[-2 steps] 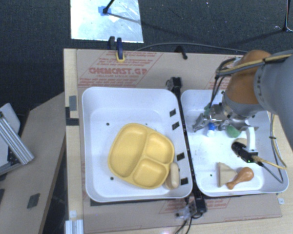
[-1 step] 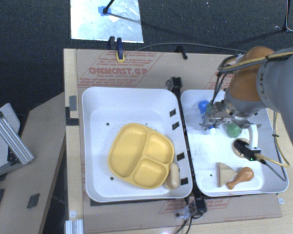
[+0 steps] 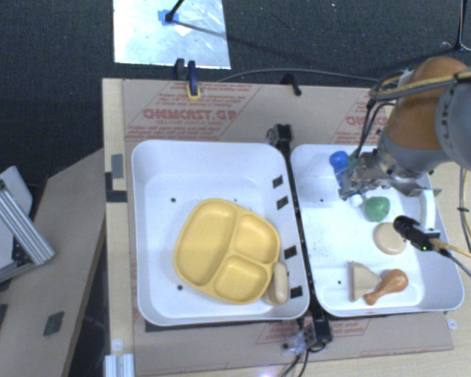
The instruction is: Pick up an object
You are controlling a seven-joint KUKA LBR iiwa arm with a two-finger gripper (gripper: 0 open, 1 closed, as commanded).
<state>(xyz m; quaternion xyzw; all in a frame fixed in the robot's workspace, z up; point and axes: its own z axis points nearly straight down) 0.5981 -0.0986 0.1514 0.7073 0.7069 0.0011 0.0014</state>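
Observation:
My gripper (image 3: 352, 187) hangs low over the back of the right bin (image 3: 323, 234), reaching in from the right. Just behind it lies a small blue object (image 3: 339, 161), and a green rounded object (image 3: 376, 208) sits close to its right front. Further forward in the same bin are a pale round piece (image 3: 388, 240), a cream wedge (image 3: 360, 280) and an orange-brown drumstick shape (image 3: 387, 285). I see nothing clearly held by the gripper.
The left bin (image 3: 153, 210) holds a yellow divided plate (image 3: 226, 250) and a beige oblong piece (image 3: 279, 283) against the divider between the bins (image 3: 290, 210). A blue and yellow clamp (image 3: 190, 77) grips the bench's back edge.

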